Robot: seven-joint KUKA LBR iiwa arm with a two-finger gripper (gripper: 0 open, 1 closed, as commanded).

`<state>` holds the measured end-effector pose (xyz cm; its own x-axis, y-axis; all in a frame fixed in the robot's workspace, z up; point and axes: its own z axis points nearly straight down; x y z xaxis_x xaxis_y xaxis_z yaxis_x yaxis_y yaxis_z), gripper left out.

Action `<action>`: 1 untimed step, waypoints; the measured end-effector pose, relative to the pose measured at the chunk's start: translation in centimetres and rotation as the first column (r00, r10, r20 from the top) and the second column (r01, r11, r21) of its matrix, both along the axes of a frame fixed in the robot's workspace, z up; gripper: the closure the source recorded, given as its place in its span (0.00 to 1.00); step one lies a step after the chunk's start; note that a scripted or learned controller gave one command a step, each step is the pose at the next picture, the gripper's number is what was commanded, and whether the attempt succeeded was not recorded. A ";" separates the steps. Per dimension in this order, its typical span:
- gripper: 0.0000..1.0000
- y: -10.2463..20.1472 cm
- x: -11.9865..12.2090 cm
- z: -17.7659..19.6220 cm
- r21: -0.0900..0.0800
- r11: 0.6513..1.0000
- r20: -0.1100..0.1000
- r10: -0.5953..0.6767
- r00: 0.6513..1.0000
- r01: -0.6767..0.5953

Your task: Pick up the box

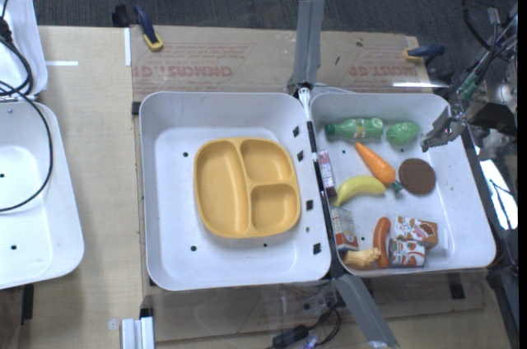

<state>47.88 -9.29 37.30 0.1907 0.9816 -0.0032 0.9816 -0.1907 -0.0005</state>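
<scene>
The box [409, 242], a red and white printed carton, lies on its side in the front right corner of the right bin [473, 199]. A second, smaller red and white packet [343, 227] lies at the bin's front left. My gripper [438, 133] hangs over the bin's far right corner, beside the brown disc [417, 175] and well behind the carton. It touches neither package, and nothing shows between its fingers.
The right bin also holds a green bottle [356, 127], a green lump [402, 132], a carrot [375, 161], a banana [360, 188], a sausage [381, 231] and a tan pastry [364, 258]. A yellow divided plate [247, 187] sits in the left bin [165, 174].
</scene>
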 end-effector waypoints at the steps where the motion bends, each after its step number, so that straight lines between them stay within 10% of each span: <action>1: 0.00 -1.3 -0.2 -13.1 0.002 0.993 -0.003 -0.121 0.993 0.121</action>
<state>47.73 -10.57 24.21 0.3081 0.9514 -0.0020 0.9513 -0.3081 -0.0042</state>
